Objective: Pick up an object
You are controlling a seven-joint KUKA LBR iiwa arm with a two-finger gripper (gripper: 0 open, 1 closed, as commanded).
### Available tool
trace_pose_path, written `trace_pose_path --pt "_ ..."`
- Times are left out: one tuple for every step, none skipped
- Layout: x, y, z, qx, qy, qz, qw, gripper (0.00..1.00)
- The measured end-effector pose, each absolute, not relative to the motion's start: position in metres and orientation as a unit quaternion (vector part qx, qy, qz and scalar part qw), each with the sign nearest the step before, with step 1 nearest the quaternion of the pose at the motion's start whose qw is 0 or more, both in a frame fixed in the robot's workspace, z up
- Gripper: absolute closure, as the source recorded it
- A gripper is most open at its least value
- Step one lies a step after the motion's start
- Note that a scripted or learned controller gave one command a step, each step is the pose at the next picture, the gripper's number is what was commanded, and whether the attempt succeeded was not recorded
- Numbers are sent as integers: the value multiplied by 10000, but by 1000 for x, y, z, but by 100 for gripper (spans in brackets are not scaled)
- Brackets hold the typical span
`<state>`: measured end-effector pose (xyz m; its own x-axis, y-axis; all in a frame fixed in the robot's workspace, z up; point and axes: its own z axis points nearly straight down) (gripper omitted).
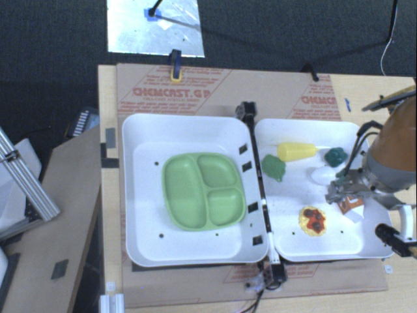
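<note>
From where I stand, two white bins sit side by side on the bench. The left bin (140,175) holds a green divided plate (202,191), three compartments in it, lying flat near the middle of the floor. The right bin (290,246) carries the small things: a yellow corn-shaped toy (296,151) lies near the far wall, a green leafy piece (273,167) sits just beside it toward the divider, and a dark teal lump (336,156) rests further right, near the arm. A whitish piece (320,174) lies between the teal lump and the gripper, hard to make out against the bin floor. Nearer the front, a small round pizza toy (313,220), yellow with red and dark topping, lies flat and apart from the rest.

The arm (397,142) comes in from the right, its orange band over the right bin's edge. The gripper (344,194) is down low at the right side of that bin, close above the floor. An orange and white object (352,205) sits right at its tip, touching or just under it; I cannot tell whether the fingers are closed on it or merely beside it, as the metal parts blur together
</note>
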<state>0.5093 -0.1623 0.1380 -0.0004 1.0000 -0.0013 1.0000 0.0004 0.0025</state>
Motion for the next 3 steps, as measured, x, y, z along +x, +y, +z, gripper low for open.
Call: trace_pose_path --pt "502 -167 187 7074 7068 11 25 100" --pt "505 -172 231 7057 7085 15 35 100" --pt "506 -173 262 7056 7086 11 24 100"
